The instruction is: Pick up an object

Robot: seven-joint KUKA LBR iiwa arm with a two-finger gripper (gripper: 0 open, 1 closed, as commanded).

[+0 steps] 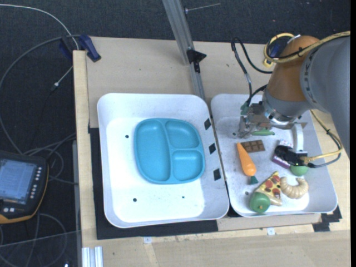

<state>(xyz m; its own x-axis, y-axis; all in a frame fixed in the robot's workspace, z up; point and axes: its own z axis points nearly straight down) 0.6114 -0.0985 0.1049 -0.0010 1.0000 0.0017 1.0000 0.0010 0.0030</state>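
My gripper [251, 125] hangs low over the back left part of the right bin [225, 110], under the orange wrist band. Just in front of it lie a brown chocolate bar [255, 146] and an orange carrot [246, 159]. A small green shape [265, 131] shows at the gripper's right side; I cannot tell what it is or whether it is held. Further forward are a pizza slice [271, 184], a green apple [259, 203], a tan croissant [295, 188], a purple object [282, 159] and a small green piece [300, 169].
The left bin [111, 149] holds a blue divided plate [168, 150]. A metal post [181, 26] slants up behind the bins. Black cables loop from the wrist over the right bin's back. A teach pendant [19, 185] sits off the bench at the left.
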